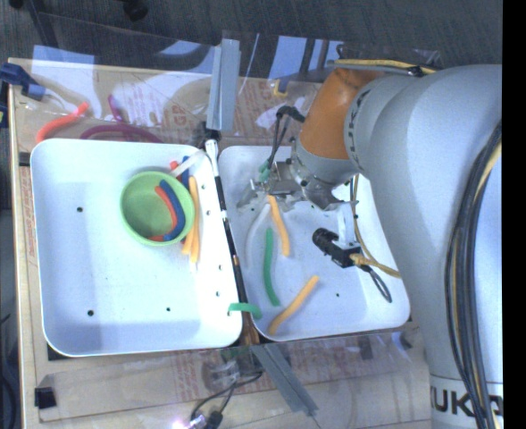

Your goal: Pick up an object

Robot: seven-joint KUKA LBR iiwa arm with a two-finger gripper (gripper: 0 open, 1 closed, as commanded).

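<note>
My claw (276, 186) sits low over the upper left part of the right bin (383, 307), under my orange-banded wrist. Its metal parts crowd together at this angle, so I cannot tell how it is set. The top end of an orange strip (280, 226) lies right at the claw tip; contact or not, I cannot tell.

Right bin contents: the orange strip runs down and slightly right from the claw. Just left of it is a green strip (268, 271), upright, gently curved. A pale whitish strip lies beside the green one's upper end, hard to make out against the bin floor. Lower down a second orange strip (295, 304) lies on a slant, near the bin's front edge. A black fitting with cable (334, 247) hangs over the bin's right half.

Left bin (84, 266): a green bowl (158, 207) near its upper right, holding a red curved piece and a blue curved piece. Orange sticks (192, 226) lie between the bowl and the bin's right wall.

A small green piece (244, 309) rests at the rims where the two bins meet, toward the front. The desk (137, 378) shows around both bins.
</note>
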